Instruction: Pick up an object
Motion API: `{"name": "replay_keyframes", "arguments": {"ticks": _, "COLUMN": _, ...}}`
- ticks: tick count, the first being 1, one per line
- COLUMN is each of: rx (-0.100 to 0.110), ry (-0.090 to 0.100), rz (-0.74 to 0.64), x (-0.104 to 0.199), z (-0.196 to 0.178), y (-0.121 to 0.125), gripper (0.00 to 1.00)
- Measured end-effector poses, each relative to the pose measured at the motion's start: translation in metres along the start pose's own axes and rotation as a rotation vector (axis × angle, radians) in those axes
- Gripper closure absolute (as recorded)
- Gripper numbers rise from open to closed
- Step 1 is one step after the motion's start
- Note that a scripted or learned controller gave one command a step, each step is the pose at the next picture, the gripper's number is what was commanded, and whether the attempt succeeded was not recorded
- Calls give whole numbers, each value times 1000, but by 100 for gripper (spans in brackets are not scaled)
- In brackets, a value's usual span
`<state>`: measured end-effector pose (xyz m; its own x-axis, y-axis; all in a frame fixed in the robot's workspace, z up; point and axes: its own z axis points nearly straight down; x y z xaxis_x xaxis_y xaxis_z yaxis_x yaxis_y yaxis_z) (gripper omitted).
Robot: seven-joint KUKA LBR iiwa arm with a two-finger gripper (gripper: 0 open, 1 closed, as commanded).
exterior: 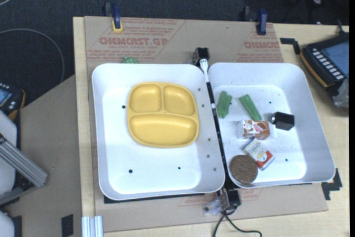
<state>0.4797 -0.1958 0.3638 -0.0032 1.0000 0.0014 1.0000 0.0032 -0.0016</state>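
My gripper, open or shut I cannot tell, risks nipping two things together, since the packet [255, 129], small carton [259, 154] and brown disc [244, 169] crowd from centre to six o'clock in the right bin [291, 144].

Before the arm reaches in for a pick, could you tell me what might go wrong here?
1. The snack packet, small wrapper and brown round disc lie close together, so a grasp may catch two.
2. The disc sits against the right bin rim, leaving little finger room.
3. The black block looks small and could slip.
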Motion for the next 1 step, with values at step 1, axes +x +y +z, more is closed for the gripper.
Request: {"name": "replay_keyframes", "arguments": {"ticks": 1, "rx": -1, "ry": 1, "rz": -2, "x": 49, "z": -2, "y": 0, "gripper": 100}}
